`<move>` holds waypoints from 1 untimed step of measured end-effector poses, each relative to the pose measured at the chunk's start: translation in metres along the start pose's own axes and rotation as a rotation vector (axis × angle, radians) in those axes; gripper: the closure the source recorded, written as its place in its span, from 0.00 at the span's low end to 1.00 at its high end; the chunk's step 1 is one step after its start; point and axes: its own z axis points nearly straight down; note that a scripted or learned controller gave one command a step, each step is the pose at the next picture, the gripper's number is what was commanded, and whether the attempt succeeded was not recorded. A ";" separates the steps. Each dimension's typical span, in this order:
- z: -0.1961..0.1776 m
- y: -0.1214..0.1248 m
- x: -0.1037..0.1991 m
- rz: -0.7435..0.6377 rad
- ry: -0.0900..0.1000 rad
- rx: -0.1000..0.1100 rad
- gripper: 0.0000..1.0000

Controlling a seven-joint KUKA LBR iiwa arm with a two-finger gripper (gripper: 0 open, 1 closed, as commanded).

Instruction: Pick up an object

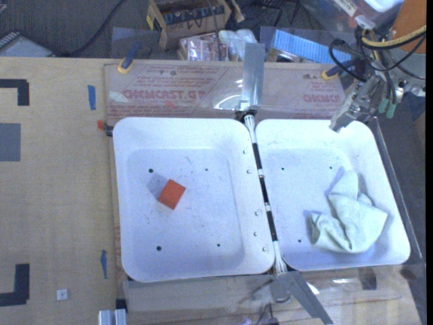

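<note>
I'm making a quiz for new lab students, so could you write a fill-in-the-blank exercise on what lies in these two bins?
1. The orange block lies in the ____ bin of the camera view.
2. The crumpled white cloth lies in the ____ bin.
3. The gripper hovers above the right bin's ____ corner, far from the block.

Missing words: left; right; top right

Cardboard sheet (177,90): red print, approx. "CHEMCAST", blurry.
</note>
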 end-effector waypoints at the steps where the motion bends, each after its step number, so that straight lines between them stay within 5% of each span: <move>1: -0.065 0.040 0.031 -0.310 0.000 -0.002 1.00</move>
